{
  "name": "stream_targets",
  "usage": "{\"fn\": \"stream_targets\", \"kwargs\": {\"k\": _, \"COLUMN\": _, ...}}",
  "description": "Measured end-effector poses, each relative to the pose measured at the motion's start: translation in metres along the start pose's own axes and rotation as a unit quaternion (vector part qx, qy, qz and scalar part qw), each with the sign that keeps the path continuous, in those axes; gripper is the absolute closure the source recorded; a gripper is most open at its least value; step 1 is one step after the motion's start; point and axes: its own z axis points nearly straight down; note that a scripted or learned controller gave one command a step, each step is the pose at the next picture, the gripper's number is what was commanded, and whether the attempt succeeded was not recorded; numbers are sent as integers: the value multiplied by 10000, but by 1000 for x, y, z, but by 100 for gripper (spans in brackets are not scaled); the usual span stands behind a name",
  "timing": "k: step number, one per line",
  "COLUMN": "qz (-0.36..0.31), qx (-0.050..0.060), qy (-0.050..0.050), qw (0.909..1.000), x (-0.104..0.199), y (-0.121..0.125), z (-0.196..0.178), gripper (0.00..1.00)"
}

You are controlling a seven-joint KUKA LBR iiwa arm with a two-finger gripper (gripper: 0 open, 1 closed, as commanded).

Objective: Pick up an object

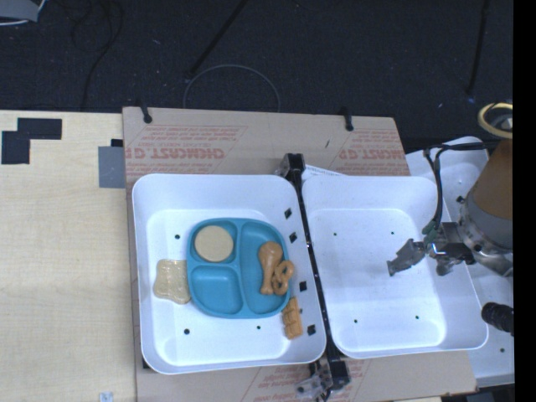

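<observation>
My gripper (pixel 421 260) hangs over the right side of the right bin (pixel 368 333), open, with nothing between its fingers. All the objects lie in the left bin (pixel 159 199). A blue divided plate (pixel 224 296) holds a round tan cookie (pixel 213 244) in its upper left section. A brown twisted pretzel-like piece (pixel 275 268) lies in the plate's right section. A pale tan bread-like piece (pixel 172 280) rests on the bin floor against the plate's left edge. A small orange-brown chunk (pixel 291 318) lies by the plate's lower right corner.
A black divider (pixel 303 249) runs between the two bins. Both bins sit on a cardboard sheet (pixel 251 145) on the bench. A cable (pixel 434 182) curves down to the wrist above the right bin's far right corner.
</observation>
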Motion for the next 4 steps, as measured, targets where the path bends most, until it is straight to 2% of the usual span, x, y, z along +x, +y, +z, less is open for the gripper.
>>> {"fn": "stream_targets", "kwargs": {"k": 1, "qz": -13, "qx": -65, "qy": -14, "qw": 10000, "x": 0, "y": 2, "z": -6, "gripper": 0}}
{"fn": "stream_targets", "kwargs": {"k": 2, "qz": -13, "qx": -25, "qy": 1, "qw": 10000, "x": 1, "y": 0, "z": 58, "gripper": 0}}
{"fn": "stream_targets", "kwargs": {"k": 4, "qz": -7, "qx": -57, "qy": -8, "qw": 10000, "x": 0, "y": -3, "z": 149, "gripper": 0}}
